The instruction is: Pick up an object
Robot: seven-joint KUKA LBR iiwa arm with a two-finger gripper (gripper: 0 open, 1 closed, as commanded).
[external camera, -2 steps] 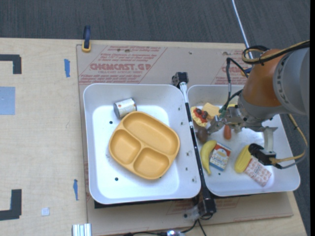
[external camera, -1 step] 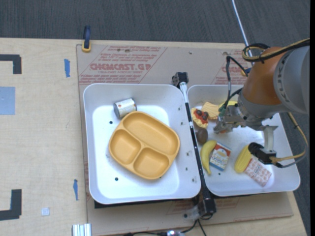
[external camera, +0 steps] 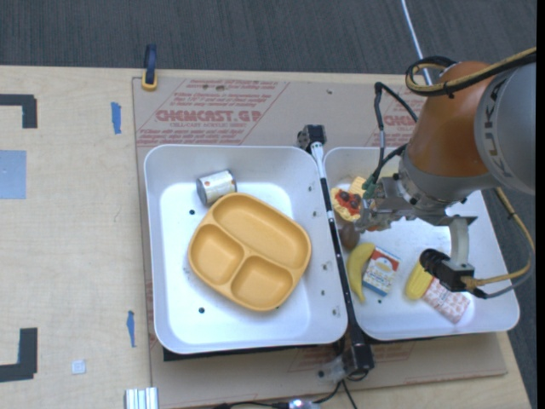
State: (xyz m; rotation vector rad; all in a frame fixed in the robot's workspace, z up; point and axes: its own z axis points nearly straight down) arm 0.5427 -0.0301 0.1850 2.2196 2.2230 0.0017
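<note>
My grey arm with its orange wrist band [external camera: 451, 135] reaches in from the right of the frame over the right-hand shallow white bin [external camera: 498, 313], my gripper [external camera: 375, 211] low at that bin's upper left corner, beside a small round toy pastry with red topping [external camera: 347, 201]; whether my jaws stand wide or narrow I cannot tell, the wrist covering them. Nothing can be seen held between them. Below the pastry, toward the bin's lower left, lie a yellow plastic banana [external camera: 359, 267], touching a small white and blue carton [external camera: 381, 273], and further right a yellow-capped object with a pale wrapped pack [external camera: 447, 301] just beside it. The left-hand white bin [external camera: 162, 228] carries a yellow three-compartment plastic plate [external camera: 249, 250] at centre and a small silver tin can [external camera: 215, 184] lying just above it. I judge the pastry the likeliest pick: light, rigid plastic by the look, rounded and apt to slip, so best taken across its sides, squarely, with care for the bin wall [external camera: 328, 220] close at its left. The tabletop [external camera: 68, 254] of pale wood stretches off left.
</note>
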